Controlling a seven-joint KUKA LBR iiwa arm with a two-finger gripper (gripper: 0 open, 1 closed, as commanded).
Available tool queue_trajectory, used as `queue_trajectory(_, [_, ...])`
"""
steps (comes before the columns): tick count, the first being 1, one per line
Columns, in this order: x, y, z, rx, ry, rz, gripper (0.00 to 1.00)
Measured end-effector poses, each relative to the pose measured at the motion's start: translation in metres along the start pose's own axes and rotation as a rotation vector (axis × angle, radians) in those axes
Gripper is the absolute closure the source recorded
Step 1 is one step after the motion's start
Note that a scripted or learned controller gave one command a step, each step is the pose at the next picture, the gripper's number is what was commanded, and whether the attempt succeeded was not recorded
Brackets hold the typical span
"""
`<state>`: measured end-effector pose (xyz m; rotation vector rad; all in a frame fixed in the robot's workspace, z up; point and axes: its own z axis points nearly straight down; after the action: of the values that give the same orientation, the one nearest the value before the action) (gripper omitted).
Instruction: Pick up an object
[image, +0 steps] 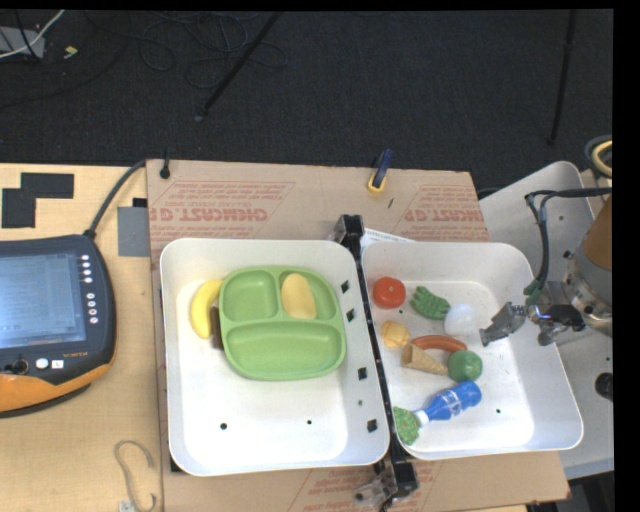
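Approach step, grasp not yet made: the hand (507, 322) sits at the right side of the right bin (545, 410), low over the bin floor, reaching in from the right with nothing between its fingers. From this slanted view I cannot tell how wide the fingers stand, since they appear as one dark grey shape. No object is named in the task, so any item counts; judged nearest is the white ball (460, 319), just to the left of the hand and apart from it. Below it lie the red sausage (440, 343) and the green ball (464, 366), close together, with an orange wedge (425, 361) touching or nearly touching the sausage. Further left are the red tomato (389, 292), the green leafy piece (431, 302) and a small yellow piece (395, 333). The blue bottle (449, 402) lies tilted near the bin's front, well clear of the hand. The left bin (190, 420) holds a green tray (280, 350) with a yellow item (298, 295) in one compartment and a banana (204, 307) beside it, all well apart from the hand. Next move, as I judge it: shift left over one item, align the fingers on either side of it, descend, close. Risk: the round ball may roll off when the fingers touch it, and the crowded cluster leaves little finger room
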<state>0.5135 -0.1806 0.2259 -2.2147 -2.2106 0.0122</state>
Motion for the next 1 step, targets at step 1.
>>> queue_trajectory(1, [-0.0003, 0.0025, -0.0065, -0.013, -0.003, -0.002, 0.0])
